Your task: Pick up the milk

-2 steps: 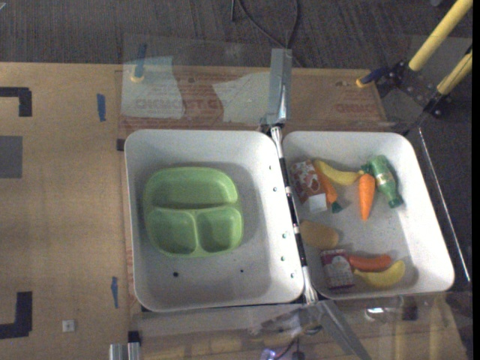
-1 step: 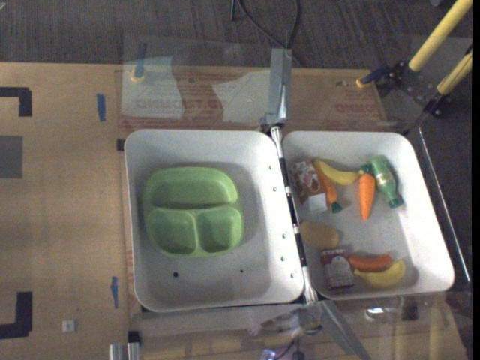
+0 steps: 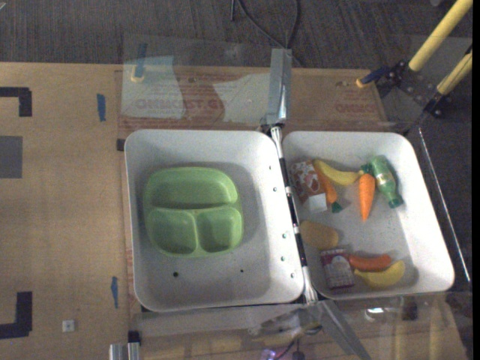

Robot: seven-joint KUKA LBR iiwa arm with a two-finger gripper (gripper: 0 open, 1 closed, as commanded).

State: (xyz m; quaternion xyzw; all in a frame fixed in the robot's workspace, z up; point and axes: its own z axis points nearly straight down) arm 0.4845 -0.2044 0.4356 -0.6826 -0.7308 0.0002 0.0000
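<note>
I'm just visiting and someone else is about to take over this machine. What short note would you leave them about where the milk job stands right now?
Gripper: the arm has not reached over the bins.
Milk: what looks like the milk carton lies in the right bin, at its left wall near the far corner, beside a banana and a carrot. A similar small carton sits near the front; check which is the milk.
Left bin: holds a green divided tray.
Done: nothing; the milk is not lifted.
Left: reach in, grasp the carton, lift it.
</note>
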